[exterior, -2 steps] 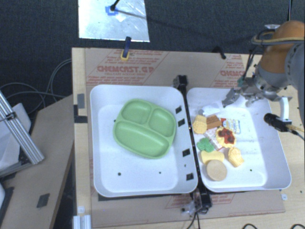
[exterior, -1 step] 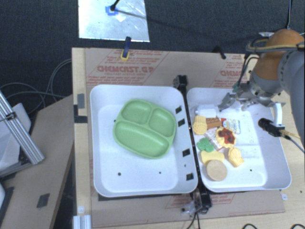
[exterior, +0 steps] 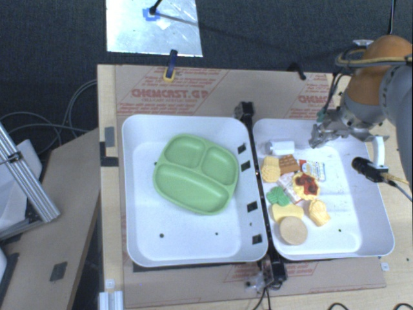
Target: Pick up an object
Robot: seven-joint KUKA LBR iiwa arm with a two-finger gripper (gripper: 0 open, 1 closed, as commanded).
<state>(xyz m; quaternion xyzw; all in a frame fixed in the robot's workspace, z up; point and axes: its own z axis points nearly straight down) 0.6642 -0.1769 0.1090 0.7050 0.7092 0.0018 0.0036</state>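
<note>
The claw [exterior: 317, 137] hangs over the back of the right bin [exterior: 374, 237], open or closed nobody can tell, and the toy food pile [exterior: 293, 189] is so tightly packed it might grab two pieces or slip off.

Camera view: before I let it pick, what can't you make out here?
- Pincer: small and blurred above the right bin; finger state unreadable.
- Pile of toy food: pieces overlap, so lower ones are partly hidden and single items are hard to name.
- Arm: cut off by the right edge.
- Green divided plate: fully seen.
</note>
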